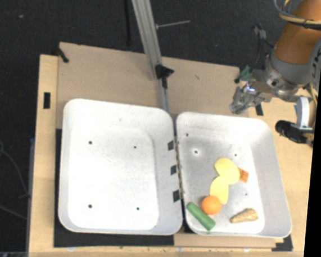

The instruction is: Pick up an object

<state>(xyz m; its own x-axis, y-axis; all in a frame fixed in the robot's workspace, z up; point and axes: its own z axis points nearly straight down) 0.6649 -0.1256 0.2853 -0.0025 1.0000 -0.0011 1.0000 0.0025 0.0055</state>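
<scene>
Resting in the right bin (261, 135) near its front — a small round orange ball (211, 205), touching a green cylinder (200, 216); gripper (243, 100) hovers beyond the bin's far rim, grip state unclear

No text, label, brand, number or sign can be read anywhere in the view. The two bins (80, 145) carry only small dark dots, and nothing legible is printed on the bench (109, 69) or on the arm (297, 48) at about 1 o'clock.
</scene>
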